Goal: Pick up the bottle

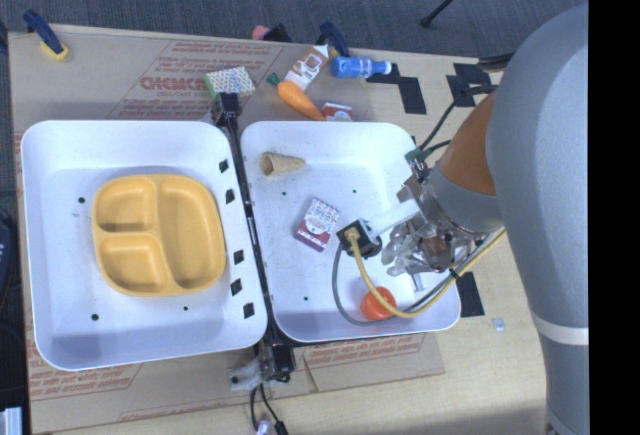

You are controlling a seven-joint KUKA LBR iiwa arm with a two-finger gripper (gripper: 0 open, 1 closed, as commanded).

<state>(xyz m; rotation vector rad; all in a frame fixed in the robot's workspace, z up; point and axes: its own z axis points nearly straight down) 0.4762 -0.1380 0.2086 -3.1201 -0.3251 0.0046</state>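
Two bottles lie on the surface (140, 73) above the right bin (300, 323), outside it, in the upper middle of the frame; one bottle (358, 68) is small, blue with a pale cap end pointing right, lying on its side; the other, a white bottle with an orange cap (306, 67), lies tilted just to its left, and which of the two the task means cannot be told; an orange carrot-shaped thing (299, 100) lies just below the white one, near the bin's upper rim; the tool (412, 248) sits low in the right part of the right bin, well apart from both bottles, which lie up and to the left of it beyond the bin's rim; whether it is spread or closed cannot be told, since its metal parts blur together, and nothing can be seen gripped in it; a yellow cable (352, 283) loops from a black block beside it down past a small orange ball (378, 304) near the bin's lower rim; within the same bin lie a small pink-and-white packet (317, 223) to the left of the tool and a cone-shaped item (283, 163) toward the upper left; the left bin (50, 323) carries a yellow divided plate (158, 233); the grey arm (545, 173) with its orange band fills the right of the frame.
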